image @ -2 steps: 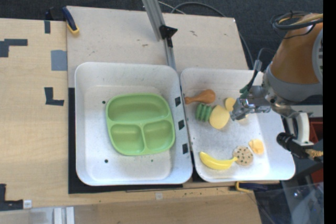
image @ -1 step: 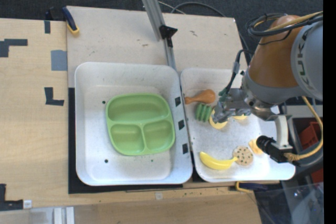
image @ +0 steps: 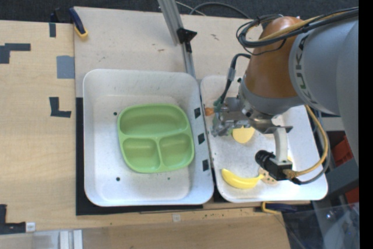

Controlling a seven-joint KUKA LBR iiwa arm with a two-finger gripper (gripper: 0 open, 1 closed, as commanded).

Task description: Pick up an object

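A: Nearest the front rim of the right bin (image: 309, 189), what do you count?
B: One banana (image: 239, 179), lying flat. Past it, one round yellow object (image: 244, 135), partly under the wrist.
A: And the left bin (image: 93, 125)?
B: One green divided plate (image: 155, 137).
A: The gripper (image: 224, 122)?
B: Low over the right bin, beside the round object; whether it is spread or closed, I cannot tell.

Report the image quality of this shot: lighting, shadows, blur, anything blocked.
Camera view: lighting is even and soft, with no glare on the left bin; the green tray casts faint shadow; the arm looms large and slightly soft, hiding part of the right bin; the banana looks sharp enough.
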